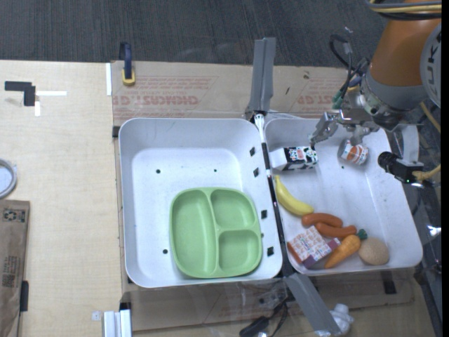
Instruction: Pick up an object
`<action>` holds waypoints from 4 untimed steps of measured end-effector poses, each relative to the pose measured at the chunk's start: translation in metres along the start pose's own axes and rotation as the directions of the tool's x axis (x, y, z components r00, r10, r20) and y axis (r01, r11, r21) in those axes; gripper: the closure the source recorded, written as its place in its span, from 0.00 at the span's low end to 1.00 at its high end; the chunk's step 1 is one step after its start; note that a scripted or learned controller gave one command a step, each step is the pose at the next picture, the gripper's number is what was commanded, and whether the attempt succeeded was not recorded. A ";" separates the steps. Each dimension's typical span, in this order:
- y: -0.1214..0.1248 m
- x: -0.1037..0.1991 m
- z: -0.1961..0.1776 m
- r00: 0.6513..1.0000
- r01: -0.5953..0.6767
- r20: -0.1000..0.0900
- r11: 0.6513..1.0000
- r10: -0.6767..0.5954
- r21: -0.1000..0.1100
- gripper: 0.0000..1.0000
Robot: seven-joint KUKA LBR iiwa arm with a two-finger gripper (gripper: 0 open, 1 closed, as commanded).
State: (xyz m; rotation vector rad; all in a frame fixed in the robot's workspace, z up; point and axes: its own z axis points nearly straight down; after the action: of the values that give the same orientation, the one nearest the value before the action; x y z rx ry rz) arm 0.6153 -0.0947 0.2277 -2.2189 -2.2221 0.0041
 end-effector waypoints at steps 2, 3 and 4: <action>0.028 -0.115 0.137 1.000 -0.010 -0.011 1.000 0.010 -0.001 0.00; 0.026 -0.122 0.126 1.000 -0.015 -0.002 1.000 0.015 0.002 1.00; 0.043 -0.121 0.065 0.991 -0.131 0.001 0.991 0.131 -0.002 1.00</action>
State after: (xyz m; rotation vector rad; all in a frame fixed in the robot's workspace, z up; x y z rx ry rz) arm 0.6587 -0.2156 0.1622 -2.3619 -2.0730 0.0033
